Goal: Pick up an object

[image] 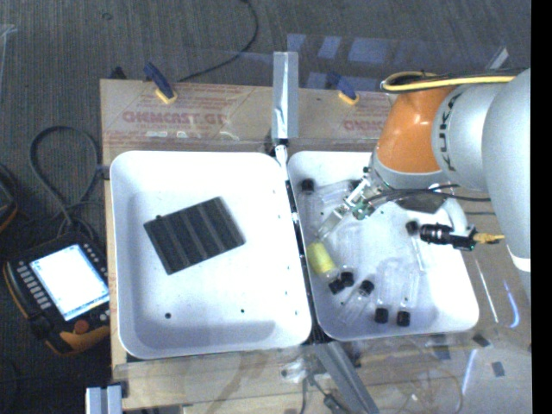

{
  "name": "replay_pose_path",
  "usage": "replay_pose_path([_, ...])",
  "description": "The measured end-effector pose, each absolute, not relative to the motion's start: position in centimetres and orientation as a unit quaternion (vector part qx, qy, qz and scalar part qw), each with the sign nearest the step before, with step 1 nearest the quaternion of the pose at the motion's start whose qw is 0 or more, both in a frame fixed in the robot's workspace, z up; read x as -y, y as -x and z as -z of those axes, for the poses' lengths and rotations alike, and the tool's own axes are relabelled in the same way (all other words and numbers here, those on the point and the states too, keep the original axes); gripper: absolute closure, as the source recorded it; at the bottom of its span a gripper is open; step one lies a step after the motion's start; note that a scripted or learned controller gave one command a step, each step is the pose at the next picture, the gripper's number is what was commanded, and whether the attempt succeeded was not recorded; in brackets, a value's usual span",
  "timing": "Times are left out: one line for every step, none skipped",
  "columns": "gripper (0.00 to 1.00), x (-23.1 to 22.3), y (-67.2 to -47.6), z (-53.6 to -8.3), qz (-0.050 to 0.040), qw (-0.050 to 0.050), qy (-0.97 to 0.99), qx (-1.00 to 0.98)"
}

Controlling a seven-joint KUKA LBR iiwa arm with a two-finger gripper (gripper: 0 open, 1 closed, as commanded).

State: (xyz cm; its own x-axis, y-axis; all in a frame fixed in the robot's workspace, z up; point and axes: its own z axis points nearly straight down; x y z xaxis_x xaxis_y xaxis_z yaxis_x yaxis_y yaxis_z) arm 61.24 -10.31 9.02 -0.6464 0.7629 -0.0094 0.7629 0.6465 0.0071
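Camera view: gripper (355,203), perhaps blurred, over right bin (448,317).

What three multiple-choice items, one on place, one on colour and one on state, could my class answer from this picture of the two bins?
1. Where does the dark ribbed slab lie?
A. in the left bin
B. in the right bin
C. on the floor

2. What colour is the small soft-looking piece by the right bin's left wall?
A. red
B. yellow
C. blue

3. How does the slab lie?
A. standing on edge
B. leaning on a wall
C. flat, turned at a slant to the bin's sides

Answers: 1 A, it rests on the left bin's floor. 2 B, it shows pale yellow beside the clear, black-capped vials. 3 C, its whole ribbed face shows, with its edges askew to the walls.
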Motion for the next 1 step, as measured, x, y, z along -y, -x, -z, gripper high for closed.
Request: replay_pose_path([1.00, 10.28, -61.45, -10.19, -0.0028, 0.009, -0.421, -0.907])
